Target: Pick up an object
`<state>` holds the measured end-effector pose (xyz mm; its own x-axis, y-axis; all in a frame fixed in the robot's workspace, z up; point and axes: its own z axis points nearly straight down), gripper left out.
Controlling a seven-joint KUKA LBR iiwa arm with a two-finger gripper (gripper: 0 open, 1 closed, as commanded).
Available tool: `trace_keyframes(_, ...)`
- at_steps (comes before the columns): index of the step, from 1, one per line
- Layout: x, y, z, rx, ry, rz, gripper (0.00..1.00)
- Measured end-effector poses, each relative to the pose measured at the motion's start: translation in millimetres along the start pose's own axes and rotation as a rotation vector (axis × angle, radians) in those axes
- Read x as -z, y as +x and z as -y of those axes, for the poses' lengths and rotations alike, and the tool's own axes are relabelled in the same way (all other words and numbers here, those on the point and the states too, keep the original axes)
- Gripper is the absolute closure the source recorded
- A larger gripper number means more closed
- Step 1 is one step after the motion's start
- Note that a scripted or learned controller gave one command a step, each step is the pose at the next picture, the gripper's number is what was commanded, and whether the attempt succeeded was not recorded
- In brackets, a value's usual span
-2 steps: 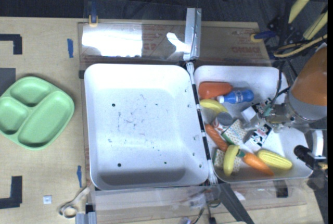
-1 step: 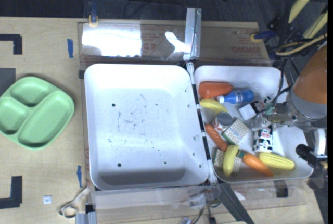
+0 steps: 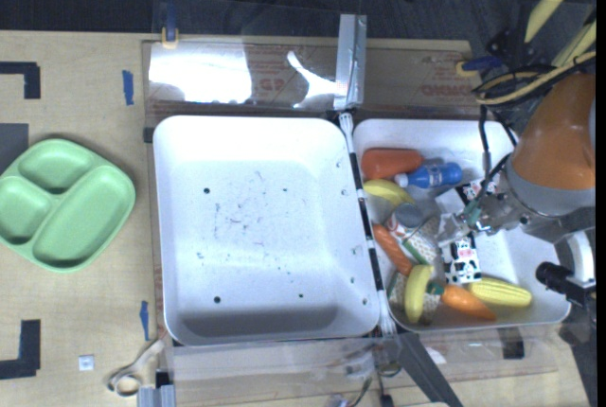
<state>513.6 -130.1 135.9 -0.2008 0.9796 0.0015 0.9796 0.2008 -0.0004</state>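
The gripper [image 3: 471,218] hangs low over the right bin [image 3: 530,325], amid toy food: a blue bottle [image 3: 431,176] just beyond it, a corn cob [image 3: 500,293] nearer. Whether it grips anything cannot be told. The left bin [image 3: 256,225] and a green divided plate [image 3: 62,203] sit on the desk [image 3: 76,64]. The arm [image 3: 559,154] reaches in from the right.

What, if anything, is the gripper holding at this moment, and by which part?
It cannot be told: the gripper is down among the toys in the right bin, near the blue bottle, with nothing clearly between it.
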Motion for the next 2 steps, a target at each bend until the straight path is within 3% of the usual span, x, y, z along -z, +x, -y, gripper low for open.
trace_keyframes(1, 63, 47, -59, 0.091, -0.002, 0.002, 1.00)
trace_keyframes(2, 127, 54, -50, 0.046, -0.001, 0.002, 1.00)
